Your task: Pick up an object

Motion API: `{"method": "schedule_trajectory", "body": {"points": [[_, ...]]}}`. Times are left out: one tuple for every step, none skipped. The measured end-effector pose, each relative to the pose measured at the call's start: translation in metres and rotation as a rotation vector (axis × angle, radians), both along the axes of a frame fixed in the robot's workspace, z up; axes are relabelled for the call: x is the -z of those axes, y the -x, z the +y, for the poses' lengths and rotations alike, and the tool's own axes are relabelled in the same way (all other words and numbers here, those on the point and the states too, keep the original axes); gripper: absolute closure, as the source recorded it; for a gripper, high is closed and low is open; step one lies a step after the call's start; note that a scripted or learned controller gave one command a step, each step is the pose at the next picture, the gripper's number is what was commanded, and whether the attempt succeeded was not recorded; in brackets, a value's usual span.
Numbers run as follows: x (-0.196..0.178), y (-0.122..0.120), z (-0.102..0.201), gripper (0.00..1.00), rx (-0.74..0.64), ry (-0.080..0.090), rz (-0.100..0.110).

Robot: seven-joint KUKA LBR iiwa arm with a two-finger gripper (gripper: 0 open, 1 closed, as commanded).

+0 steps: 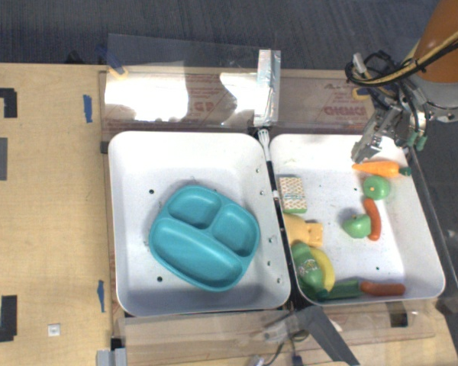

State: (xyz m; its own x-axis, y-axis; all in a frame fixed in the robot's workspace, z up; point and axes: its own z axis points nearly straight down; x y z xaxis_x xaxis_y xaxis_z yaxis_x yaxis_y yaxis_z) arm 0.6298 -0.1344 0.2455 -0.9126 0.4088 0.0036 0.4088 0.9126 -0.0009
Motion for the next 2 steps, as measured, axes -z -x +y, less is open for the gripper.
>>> {"method": "schedule_trajectory", "body": {"points": [[0.148,0.023,-0.06,1.0,-0.175,0.003,-0.014],[0.156,0.091,-0.02,1.0,-0.473,0.004,-0.014]]}}
